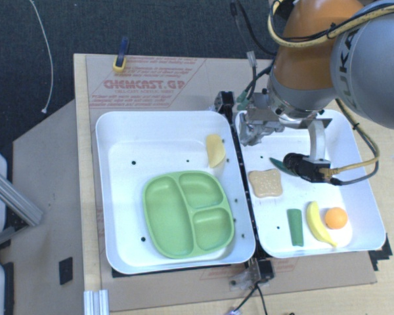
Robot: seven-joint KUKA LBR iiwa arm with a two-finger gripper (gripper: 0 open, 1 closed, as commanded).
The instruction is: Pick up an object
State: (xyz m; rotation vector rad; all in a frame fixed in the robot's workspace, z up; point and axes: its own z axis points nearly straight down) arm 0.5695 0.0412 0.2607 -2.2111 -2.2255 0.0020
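Grey hand (253,131) | over right bin (361,238) top-left | finger state: cannot tell | holds nothing visible

Bright even light, soft shadows, slight overall blur

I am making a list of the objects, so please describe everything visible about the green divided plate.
The green divided plate is pale green, looks like smooth plastic, and has rounded corners. Raised ridges split it into three compartments: one long one on its left and two smaller ones on its right. It lies flat, slightly rotated, in the near part of the left bin. Nothing rests in it or touches it.
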